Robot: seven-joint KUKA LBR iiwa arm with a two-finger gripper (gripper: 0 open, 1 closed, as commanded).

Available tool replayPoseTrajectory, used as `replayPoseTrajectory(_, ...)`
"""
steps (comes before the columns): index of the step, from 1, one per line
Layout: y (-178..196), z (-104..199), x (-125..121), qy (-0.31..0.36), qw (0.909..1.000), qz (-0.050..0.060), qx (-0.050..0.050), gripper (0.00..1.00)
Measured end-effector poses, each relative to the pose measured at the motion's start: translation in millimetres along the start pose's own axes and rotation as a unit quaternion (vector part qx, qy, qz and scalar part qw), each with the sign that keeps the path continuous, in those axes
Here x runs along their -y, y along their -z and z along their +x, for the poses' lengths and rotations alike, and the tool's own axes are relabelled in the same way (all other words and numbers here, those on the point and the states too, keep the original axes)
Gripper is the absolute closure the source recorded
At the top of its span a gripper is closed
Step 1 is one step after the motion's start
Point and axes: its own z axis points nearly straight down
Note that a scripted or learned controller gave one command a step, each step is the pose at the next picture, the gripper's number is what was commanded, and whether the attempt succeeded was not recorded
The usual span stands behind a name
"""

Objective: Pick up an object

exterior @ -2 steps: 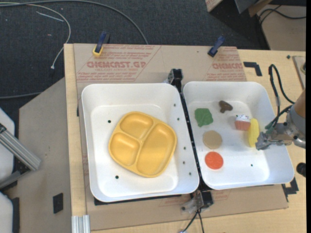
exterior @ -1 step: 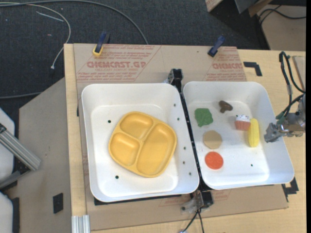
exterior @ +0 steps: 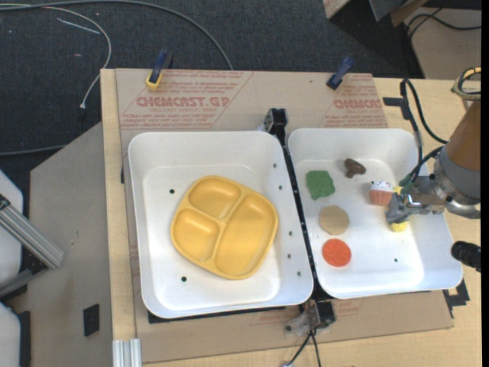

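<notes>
Yellow object (exterior: 398, 224), small and blocky, sits under the claw (exterior: 400, 207); its grip can't be told.

Arm (exterior: 466, 159) cut by right edge; gripper (exterior: 400, 205) fingers indistinct

I work in a robotics lab or test cell — not a home. Two shallow white plastic bins (exterior: 145, 167) sit side by side on a brown cardboard sheet (exterior: 229, 90) printed with red lettering. Behind the bins, blue clamps (exterior: 158, 69) pin that sheet down; beyond it, thin grey cables (exterior: 92, 29) trail across dark carpet (exterior: 229, 14).
</notes>
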Motion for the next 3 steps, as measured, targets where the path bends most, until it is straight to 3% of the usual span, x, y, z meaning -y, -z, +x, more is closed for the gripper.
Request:
replayPoseTrajectory(1, 11.5, 53.4, -18.7, 0.001, 1.0, -0.002, 0.001, 1.0)
replayPoseTrajectory(3, 23.9, 157.4, -26.9, 0.0, 1.0, -0.002, 0.001, 1.0)
